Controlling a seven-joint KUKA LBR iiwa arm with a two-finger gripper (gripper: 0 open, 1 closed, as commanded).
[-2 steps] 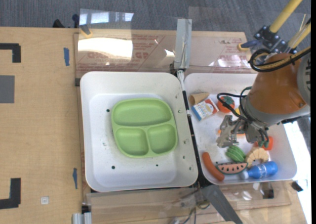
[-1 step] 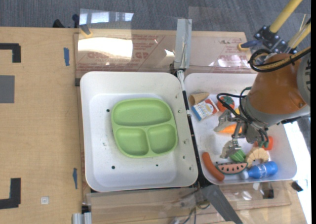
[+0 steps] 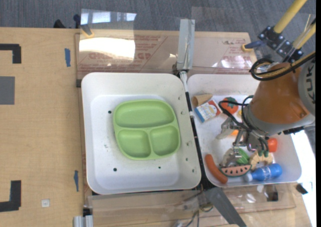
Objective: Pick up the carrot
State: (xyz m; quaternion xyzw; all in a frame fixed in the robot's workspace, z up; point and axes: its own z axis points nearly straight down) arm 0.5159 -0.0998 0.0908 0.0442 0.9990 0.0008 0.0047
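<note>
orange and likely hard, light plastic, the carrot (image 3: 271,145) is lying in the right bin (image 3: 296,168) beside my wrist. my fingers (image 3: 224,131) are hanging spread, gripping nothing; i'm judging mid-body the surest hold, since it looks slippery.

The arm (image 3: 301,85) is grey, with a broad, rounded orange band (image 3: 276,103) above the wrist. Black cables (image 3: 273,68) loop over the top of the band. Below it sits a darker grey collar, then the metal two-finger gripper (image 3: 239,147), silvery with thin dark wires.
</note>
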